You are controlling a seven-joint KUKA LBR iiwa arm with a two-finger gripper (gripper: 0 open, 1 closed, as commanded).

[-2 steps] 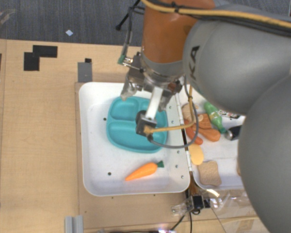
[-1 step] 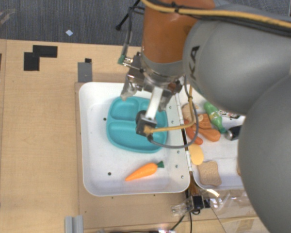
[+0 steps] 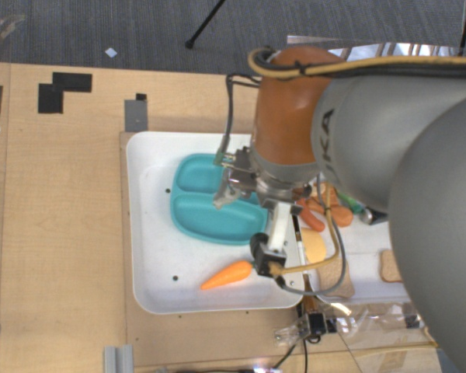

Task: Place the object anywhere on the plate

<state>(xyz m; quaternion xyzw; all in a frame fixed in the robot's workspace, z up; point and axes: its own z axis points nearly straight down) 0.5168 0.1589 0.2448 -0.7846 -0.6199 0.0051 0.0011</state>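
Gripper [image 3: 231,185]: low over the teal plate [image 3: 194,208], at the plate's right side, about where the ridge between its two compartments runs. Open or closed cannot be told from this slant, nor whether it grips anything or touches the plate.

Plate: lies flat in the left white bin [image 3: 151,270], toward the middle.

Carrot [image 3: 228,274]: orange, lying on the bin floor just in front of the plate, off it and not touching, tip pointing left, near the bin's front wall.

To the right of the gripper, partly under the arm [image 3: 404,177], lies a small cluster: orange-red pieces [image 3: 324,214], a pale yellow piece [image 3: 316,247], a bit of green [image 3: 351,205]. A tan piece [image 3: 390,266] lies further right.

Writing: dark lettering [image 3: 326,134] on the grey casing just beside the orange band [image 3: 291,107], seen edge-on; two letters read as K and A, the rest hidden.
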